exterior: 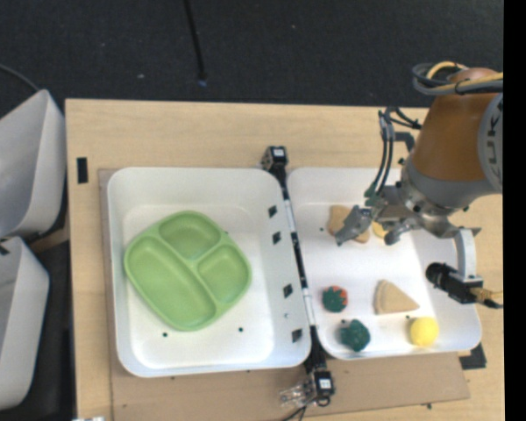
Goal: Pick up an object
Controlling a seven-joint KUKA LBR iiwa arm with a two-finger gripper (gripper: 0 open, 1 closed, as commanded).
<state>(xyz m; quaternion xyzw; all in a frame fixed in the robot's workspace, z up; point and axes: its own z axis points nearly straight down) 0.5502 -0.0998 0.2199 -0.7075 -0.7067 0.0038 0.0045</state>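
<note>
The wooden bench (202, 134) holds two white bins that sit side by side. The left bin (123, 340) has a big green plate (187, 270) in it, with three sections. The right bin (311, 191) is just beside the green plate's bin and has the small things in it.

The grey arm with its orange band (451, 139) hangs over the far part of the right bin. Its gripper (374, 224) is low over a tan piece of food (337, 220) near the far side of that bin. The two grey fingers (355, 224) are spread apart, and nothing is held between them.

Nearer the front of the right bin lies a tan wedge (393, 298). A yellow ball (423, 331) sits just beside the wedge. A dark green lump (354, 334) and a smaller green and red thing (335, 298) lie to the left of the wedge.

No words or labels can be read on anything.
</note>
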